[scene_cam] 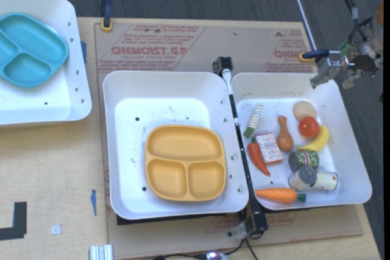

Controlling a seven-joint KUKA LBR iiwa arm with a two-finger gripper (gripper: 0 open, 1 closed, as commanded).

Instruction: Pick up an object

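At the upper right of the camera view, above the far right corner of the right bin [348, 149], the gripper [329, 73] is being held clear of the contents; whether it is released or clenched cannot be told, and nothing is being seen in its grasp.

Below it, inside the right bin, the objects are being kept in a loose cluster: a pale round piece [304, 109] nearest the corner, a red tomato [309, 126] just beside it, a yellow banana [319, 140] touching the tomato's lower side. A brown drumstick [284, 134] is lying left of the tomato, a small red-and-white carton [268, 148] beside that, a red chili [257, 158] along the carton's left edge. A green-labelled can [304, 160] and a white cup [314, 178] are lying on their sides further forward. An orange carrot [279, 195] is lying along the near wall.

Further left, in the left bin [122, 131], a yellow divided tray [184, 162] is being held flat. Well apart at the far left, a blue tray [30, 49] is resting on another white bin [67, 103].
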